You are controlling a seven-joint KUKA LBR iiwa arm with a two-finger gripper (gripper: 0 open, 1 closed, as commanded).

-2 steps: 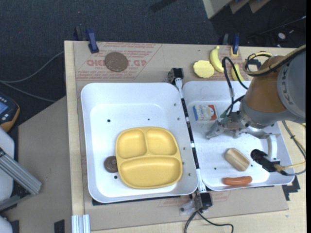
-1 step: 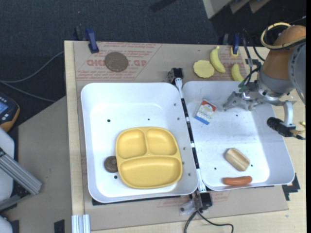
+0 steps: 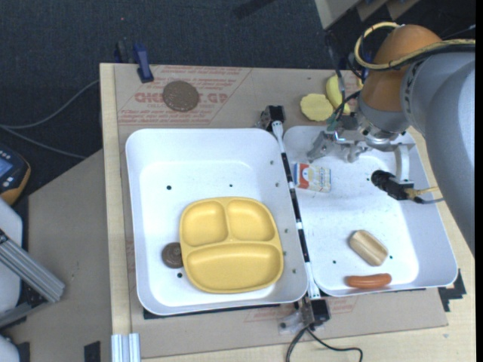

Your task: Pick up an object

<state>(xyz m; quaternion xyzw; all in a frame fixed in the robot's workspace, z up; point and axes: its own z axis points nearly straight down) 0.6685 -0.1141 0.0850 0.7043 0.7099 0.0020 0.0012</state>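
— What is seen at the bench?

— Two shallow white bins are set side by side on a brown board. The arm (image 3: 423,74), grey with an orange band, is reached in from the right, and its gripper (image 3: 343,143) is held low over the far end of the right bin (image 3: 423,266).

— Is anything pinched between the fingers?

— That cannot be told. The fingers are seen from above as a cluster of metal parts, and whether they are spread or pressed together is not shown. Nothing is seen held between them.

— Where are the things that could be picked up?

— A small packet (image 3: 314,178), white with a red patch, is lying just below the gripper, near the bin's left wall. A tan bread roll (image 3: 367,247) is placed nearer the front of the same bin, and a red-orange sausage (image 3: 368,280) is laid flat just in front of it, close to the front rim. The three are kept apart from one another.

— And the left bin (image 3: 151,164)?

— A yellow divided plate (image 3: 229,243) is set in its front half, and a small brown round piece (image 3: 173,256) is lodged against the plate's left edge. Behind the bins, a yellow toy (image 3: 323,102) is left on the board beside the arm.
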